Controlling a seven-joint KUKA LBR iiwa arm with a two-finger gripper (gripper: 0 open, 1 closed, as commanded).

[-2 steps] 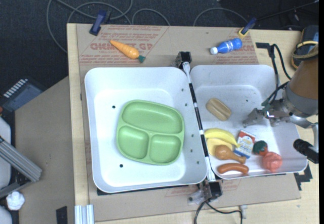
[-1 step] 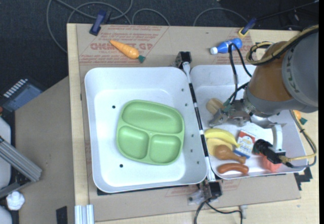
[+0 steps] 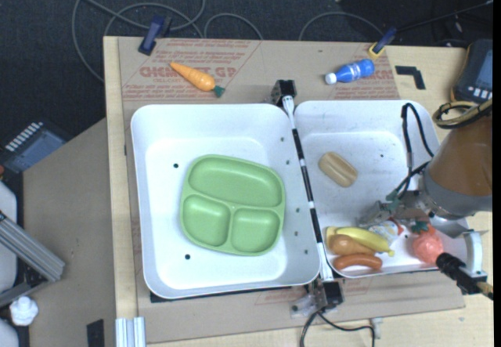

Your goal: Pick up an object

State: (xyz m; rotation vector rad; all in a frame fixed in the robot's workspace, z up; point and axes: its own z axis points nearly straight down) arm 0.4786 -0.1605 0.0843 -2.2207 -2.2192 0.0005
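Right bin (image 3: 352, 122), near corner: the gripper (image 3: 395, 211) hangs low just above and right of a banana (image 3: 362, 238) lying on a sausage (image 3: 357, 262), with a pinkish-red fruit (image 3: 427, 246) beside it. The arm's wrist hides the claw; its state cannot be told.

Bench (image 3: 117, 181): two bins side by side. Left bin (image 3: 156, 142): one divided tray (image 3: 232, 204), central. Right bin (image 3: 352, 122): bun (image 3: 338, 168) near the middle; banana (image 3: 362, 238), sausage (image 3: 357, 262) and tomato (image 3: 427, 246) along the near edge, banana just behind sausage, tomato to their right. Behind the bins, on the bench: carrot (image 3: 195, 77) at left, bottle (image 3: 351, 72) at right.
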